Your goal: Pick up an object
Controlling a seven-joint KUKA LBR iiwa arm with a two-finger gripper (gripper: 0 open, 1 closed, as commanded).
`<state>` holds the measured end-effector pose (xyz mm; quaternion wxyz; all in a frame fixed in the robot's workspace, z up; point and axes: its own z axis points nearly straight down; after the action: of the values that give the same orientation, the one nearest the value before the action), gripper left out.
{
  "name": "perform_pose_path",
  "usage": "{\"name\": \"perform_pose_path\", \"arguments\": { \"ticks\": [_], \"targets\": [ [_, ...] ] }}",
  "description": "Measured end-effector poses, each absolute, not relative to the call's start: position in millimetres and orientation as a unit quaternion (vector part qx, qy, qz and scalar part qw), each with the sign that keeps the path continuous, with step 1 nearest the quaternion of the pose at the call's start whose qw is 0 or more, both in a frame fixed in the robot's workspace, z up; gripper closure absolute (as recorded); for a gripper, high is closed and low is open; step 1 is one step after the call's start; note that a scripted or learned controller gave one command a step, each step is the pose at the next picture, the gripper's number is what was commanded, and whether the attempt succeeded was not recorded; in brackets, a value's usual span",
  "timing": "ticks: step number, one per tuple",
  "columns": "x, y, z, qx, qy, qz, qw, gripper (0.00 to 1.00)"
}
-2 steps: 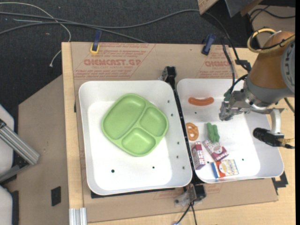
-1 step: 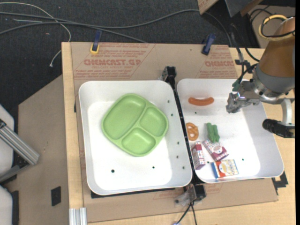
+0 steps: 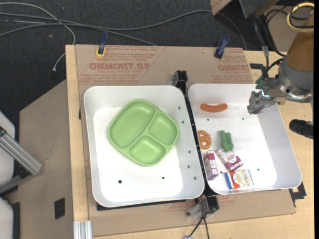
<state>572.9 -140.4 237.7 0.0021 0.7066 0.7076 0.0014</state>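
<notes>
So from my seat the gripper (image 3: 257, 104) is sitting over the upper right part of the right bin (image 3: 284, 148), with the grey arm (image 3: 299, 68) coming in from the right edge. Honestly I cannot tell from this angle whether the claw is open or closed, and nothing visible is pinched in it.

The pickable stuff is all in that right bin: a hot dog (image 3: 214, 107) just left of the gripper, a pretzel (image 3: 204, 139) below that near the bin's left wall, a green toy (image 3: 227, 141) beside the pretzel, and three snack packets (image 3: 227, 167) clustered toward the bottom.

The left bin (image 3: 99, 183) has a green divided plate (image 3: 143, 132) lying in the middle.
</notes>
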Motion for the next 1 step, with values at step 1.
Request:
{"name": "perform_pose_path", "arguments": {
  "ticks": [1],
  "targets": [
    [582.7, -77.9, 241.7, 0.705, 0.710, 0.0018, 0.000, 1.00]
  ]
}}
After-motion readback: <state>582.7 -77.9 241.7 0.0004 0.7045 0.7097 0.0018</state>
